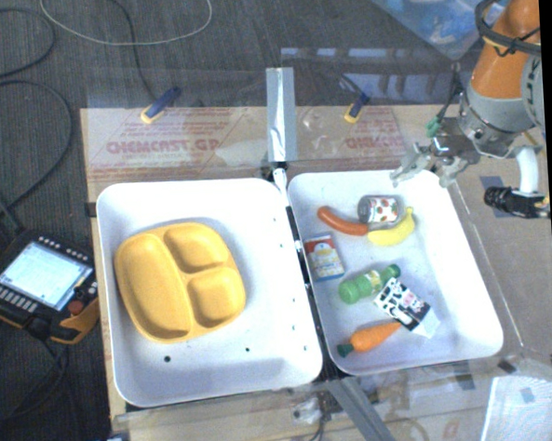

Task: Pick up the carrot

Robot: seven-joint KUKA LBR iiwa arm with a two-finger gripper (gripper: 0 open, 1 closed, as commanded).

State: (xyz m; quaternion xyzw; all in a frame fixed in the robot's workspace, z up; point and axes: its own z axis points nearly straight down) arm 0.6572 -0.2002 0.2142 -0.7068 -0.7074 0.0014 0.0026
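Two jaws (425, 166) hang spread and bare over the right bin's (475, 277) far right corner. Just nearer lie a can (380, 209), a banana (394, 230) and a chilli (341, 222). Well apart, by the bin's near edge, lies the carrot (374, 337), beside a cow-print carton (402, 304) and green bottle (366, 284).

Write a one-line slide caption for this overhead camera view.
Gripper poised over right bin's far corner; carrot lies at near edge.

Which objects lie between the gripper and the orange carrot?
In the camera view, between the gripper and the orange carrot lie a yellow banana, a green plastic bottle and a black-and-white carton.
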